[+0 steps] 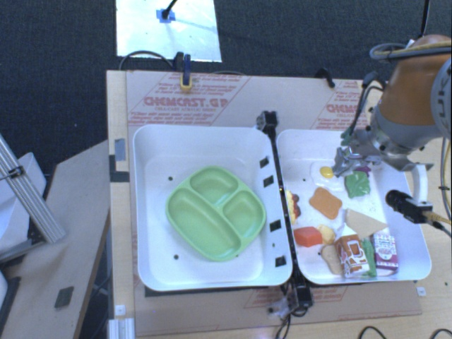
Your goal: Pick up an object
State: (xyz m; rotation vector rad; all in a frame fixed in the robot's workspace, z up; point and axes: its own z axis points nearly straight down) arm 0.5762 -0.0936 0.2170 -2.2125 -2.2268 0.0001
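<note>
Camera view shows a green toy (357,184) lying in the right bin (422,263), near its far side, with a small yellow piece (325,171) to its left and an orange slab (325,203) just nearer the camera. The claw (351,159) hangs directly behind the green toy, almost over it, so the toy looks the likeliest pick, by a short descent. Whether the claw is spread or closed I cannot tell. A green divided plate (215,212) sits in the left bin (152,147) on the desk (233,90).
</note>
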